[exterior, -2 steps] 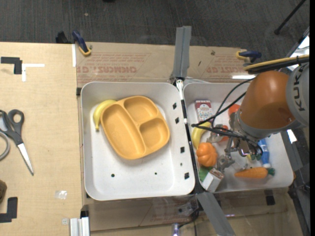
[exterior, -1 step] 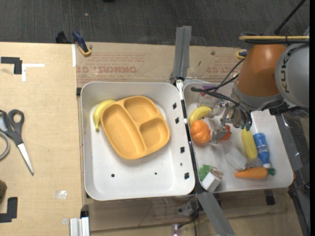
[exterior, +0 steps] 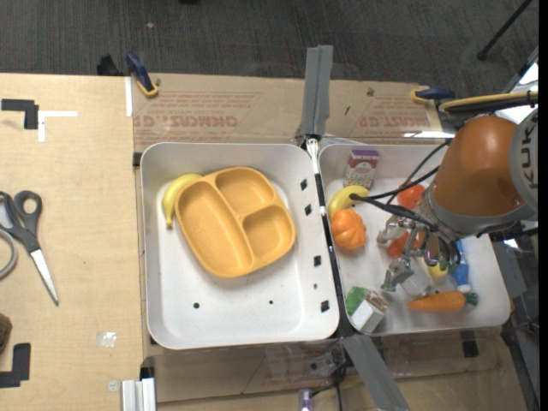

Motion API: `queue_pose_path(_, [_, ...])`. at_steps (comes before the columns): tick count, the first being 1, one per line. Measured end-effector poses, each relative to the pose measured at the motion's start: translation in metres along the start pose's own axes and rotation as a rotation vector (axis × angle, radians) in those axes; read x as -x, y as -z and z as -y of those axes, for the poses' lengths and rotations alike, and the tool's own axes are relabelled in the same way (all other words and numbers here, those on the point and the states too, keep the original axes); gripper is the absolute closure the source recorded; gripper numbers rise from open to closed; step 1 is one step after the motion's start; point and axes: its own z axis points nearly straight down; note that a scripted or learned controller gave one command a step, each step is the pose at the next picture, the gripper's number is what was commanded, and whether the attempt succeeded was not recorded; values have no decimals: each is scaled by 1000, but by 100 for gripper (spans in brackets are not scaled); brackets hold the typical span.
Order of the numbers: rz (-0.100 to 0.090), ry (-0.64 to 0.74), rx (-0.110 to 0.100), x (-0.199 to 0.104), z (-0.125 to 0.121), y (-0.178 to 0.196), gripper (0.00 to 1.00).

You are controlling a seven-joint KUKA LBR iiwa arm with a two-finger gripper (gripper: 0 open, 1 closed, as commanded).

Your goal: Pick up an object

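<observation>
Beside the small pumpkin (exterior: 348, 230) in the right bin (exterior: 488, 315), gripper (exterior: 402, 268) is hanging low over clutter, likely lining up a grab, grip state cannot tell; carrot (exterior: 438, 301) is lying just beyond it, banana (exterior: 344, 199) behind the pumpkin.

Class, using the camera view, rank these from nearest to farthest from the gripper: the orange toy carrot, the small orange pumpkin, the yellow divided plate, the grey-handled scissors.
1. Orange toy carrot, right bin, beside the gripper.
2. Small orange pumpkin, right bin's left side.
3. Yellow divided plate, left bin.
4. Grey-handled scissors, bench, far left.
</observation>
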Motion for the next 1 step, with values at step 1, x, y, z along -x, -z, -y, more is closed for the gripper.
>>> queue_pose_path(1, [5,-8,0,94,-21,2,0])
